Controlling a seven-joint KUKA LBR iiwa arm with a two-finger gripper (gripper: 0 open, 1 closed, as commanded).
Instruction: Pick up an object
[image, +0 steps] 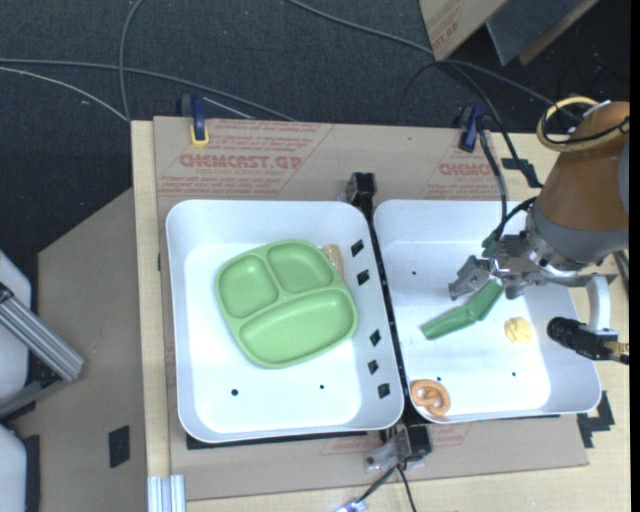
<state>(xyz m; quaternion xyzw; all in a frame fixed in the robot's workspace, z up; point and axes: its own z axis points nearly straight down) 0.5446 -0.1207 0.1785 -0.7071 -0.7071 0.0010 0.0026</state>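
jaws (487, 290) down at the green piece (462, 316), lift not yet made.
you see the arm over the right bin (420, 235), its jaws at the upper end of the long green piece, which looks caught between them, though you can't tell for sure. the piece's lower end seems to rest on the bin floor. raising it clear is left.

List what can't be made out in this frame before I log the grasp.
- Camera view: the gripper covers the upper end of the green object, so contact between the two is unreadable.
- A tan item is half hidden behind the green divided plate.
- The small yellow piece is too small to identify.
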